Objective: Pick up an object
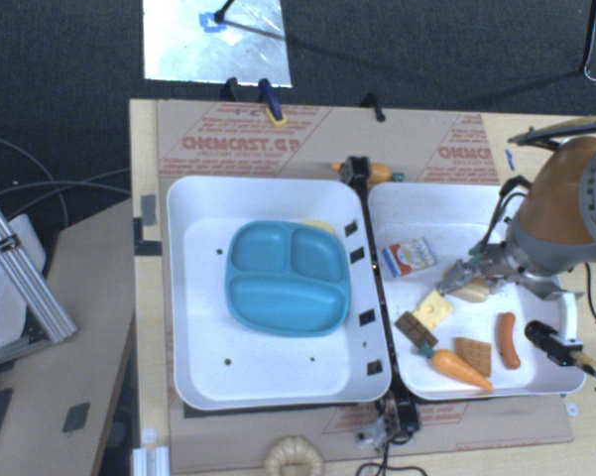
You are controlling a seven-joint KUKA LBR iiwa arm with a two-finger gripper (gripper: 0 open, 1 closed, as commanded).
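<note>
Camera view: gripper [463, 279] low mid-bin, cheese [434, 309] just beside, walls well apart.

— Where does the camera sit?

— Fixed above the bench [307, 132], looking down at a slant, so the bench's far edge lies toward the top of the picture and its near edge at the bottom.

— How close?

— Far enough back to take in both white bins whole, the left bin [193, 296] and the right bin [446, 201], plus dark floor beyond the far edge.

— And the arm [565, 206]?

— It enters from the right side.
</note>
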